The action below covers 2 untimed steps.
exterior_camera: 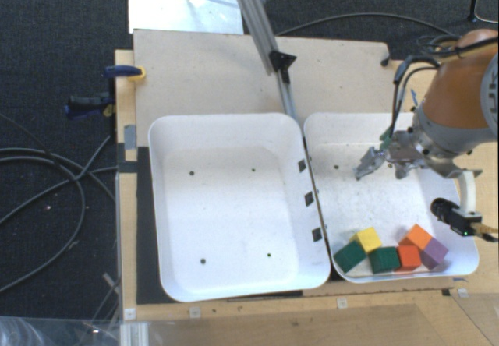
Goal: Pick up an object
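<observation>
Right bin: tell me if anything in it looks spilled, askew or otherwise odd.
Nothing looks damaged or spilled. The blocks are all crowded along the near wall of the right bin: yellow, two green, two orange and purple, touching and turned at different angles. The gripper hangs over bare floor, away from them.

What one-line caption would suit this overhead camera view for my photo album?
The arm's tool hovers in the right bin, apart from coloured blocks clustered at its near edge.

Yellow block (368,240): tilted, atop the row.
Green blocks (351,256) (384,259): touching, along right bin's near wall.
Orange blocks (409,256) (419,236): adjoining.
Purple block (434,252): row's right end.
</observation>
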Available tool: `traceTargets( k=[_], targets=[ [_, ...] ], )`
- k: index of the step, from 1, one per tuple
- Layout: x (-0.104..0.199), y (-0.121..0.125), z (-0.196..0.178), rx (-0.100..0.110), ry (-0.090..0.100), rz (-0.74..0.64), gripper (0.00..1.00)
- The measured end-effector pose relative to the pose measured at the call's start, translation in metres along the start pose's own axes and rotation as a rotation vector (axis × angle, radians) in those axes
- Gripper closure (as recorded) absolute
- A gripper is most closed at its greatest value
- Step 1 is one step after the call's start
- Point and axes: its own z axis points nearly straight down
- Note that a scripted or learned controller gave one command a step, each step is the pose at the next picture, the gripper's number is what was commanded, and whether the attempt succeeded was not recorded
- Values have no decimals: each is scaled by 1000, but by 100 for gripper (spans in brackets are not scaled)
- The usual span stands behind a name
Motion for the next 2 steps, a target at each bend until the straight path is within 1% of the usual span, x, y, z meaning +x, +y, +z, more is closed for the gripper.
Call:
traceTargets(
  k=[1, 2],
  targets=[
    [-59, -16, 9, 2, -2, 7, 0],
    [-87, -57, 118, 5, 0, 5, 0]
  ],
)
